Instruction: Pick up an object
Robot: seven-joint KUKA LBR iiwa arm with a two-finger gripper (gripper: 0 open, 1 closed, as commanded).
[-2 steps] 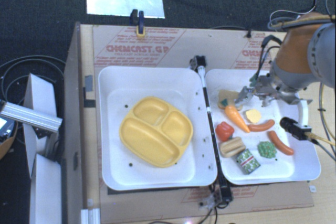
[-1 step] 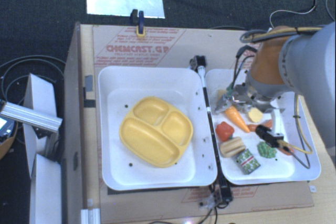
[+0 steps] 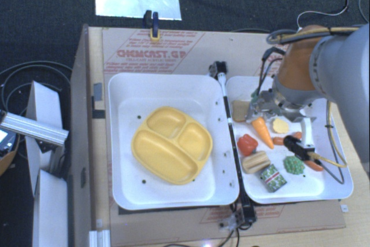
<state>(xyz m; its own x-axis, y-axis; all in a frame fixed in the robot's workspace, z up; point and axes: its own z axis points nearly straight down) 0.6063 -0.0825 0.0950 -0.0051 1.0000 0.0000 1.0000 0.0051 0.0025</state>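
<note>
We see two white bins side by side on the bench: the left bin (image 3: 118,142) holds a yellow divided plate (image 3: 171,144), and the right bin (image 3: 332,185) holds a scatter of toy food. The grey arm (image 3: 341,61) reaches in from the right, and its gripper (image 3: 272,107) sits low over the upper part of the right bin; we cannot tell how its fingers stand, and we see nothing between them. Just below the gripper lies a carrot (image 3: 264,132), with a pale yellow slice (image 3: 281,125) beside it. A red tomato (image 3: 247,144) lies left of the carrot, a bread roll (image 3: 256,161) below that, then a green packet (image 3: 273,177) and a broccoli floret (image 3: 293,165) toward the front.
</note>
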